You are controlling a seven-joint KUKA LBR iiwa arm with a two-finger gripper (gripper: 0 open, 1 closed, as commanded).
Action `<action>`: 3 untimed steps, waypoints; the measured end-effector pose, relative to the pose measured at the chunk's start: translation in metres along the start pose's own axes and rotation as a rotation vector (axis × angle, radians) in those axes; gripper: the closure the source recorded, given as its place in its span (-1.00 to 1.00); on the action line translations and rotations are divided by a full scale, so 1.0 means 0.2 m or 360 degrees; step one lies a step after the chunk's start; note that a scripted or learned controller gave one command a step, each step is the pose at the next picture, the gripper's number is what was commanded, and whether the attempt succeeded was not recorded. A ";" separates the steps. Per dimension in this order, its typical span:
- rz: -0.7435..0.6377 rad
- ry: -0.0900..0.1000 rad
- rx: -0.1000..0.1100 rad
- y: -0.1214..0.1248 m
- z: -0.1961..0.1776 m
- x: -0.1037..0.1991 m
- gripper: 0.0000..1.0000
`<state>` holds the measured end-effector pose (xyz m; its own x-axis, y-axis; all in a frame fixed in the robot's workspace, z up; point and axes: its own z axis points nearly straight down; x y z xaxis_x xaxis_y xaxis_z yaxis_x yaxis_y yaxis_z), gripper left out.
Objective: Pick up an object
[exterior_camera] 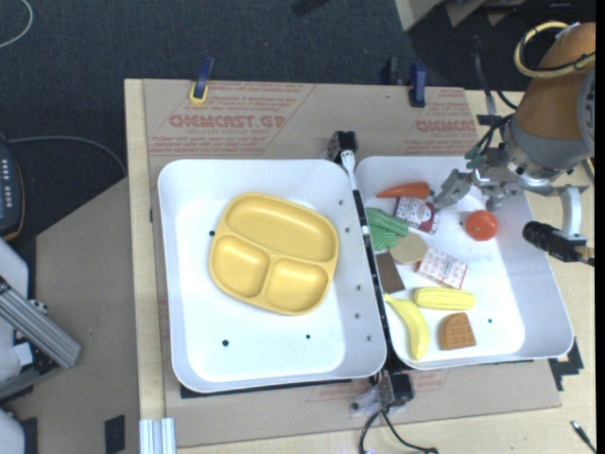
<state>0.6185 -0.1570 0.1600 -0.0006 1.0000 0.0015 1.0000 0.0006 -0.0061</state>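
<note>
Yellow plastic takes up most of the left bin (180, 282): a three-compartment tray (273, 252) lies flat near its centre, tilted a little against the bin's edges. Both white bins sit side by side on a brown cardboard-covered surface (284, 116), held at the top by a yellow clamp (199, 87) and a blue clamp (417, 83).

The right bin (539, 301) holds the small items. An orange carrot (404, 190) lies near its upper left corner, with a red-and-white packet (417, 213) just below it and a green item (384, 228) against the left wall. A red tomato (481, 225) sits right of centre. Lower down are a tan disc (409, 250), a second red-and-white packet (441, 268), a corn cob (444, 299), a banana (409, 323) and a brown waffle (458, 331).

The arm (553, 93) enters from the upper right of the frame. Its fingers (454, 186) stand spread apart over the upper part of the right bin, between the carrot and the tomato, gripping nothing.
</note>
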 end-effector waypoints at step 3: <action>0.0002 -0.0002 -0.0011 -0.04 0.32 0.02 1.00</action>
<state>0.6106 -0.1525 0.0958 0.0006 1.0000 0.0000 1.0000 -0.0006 0.0007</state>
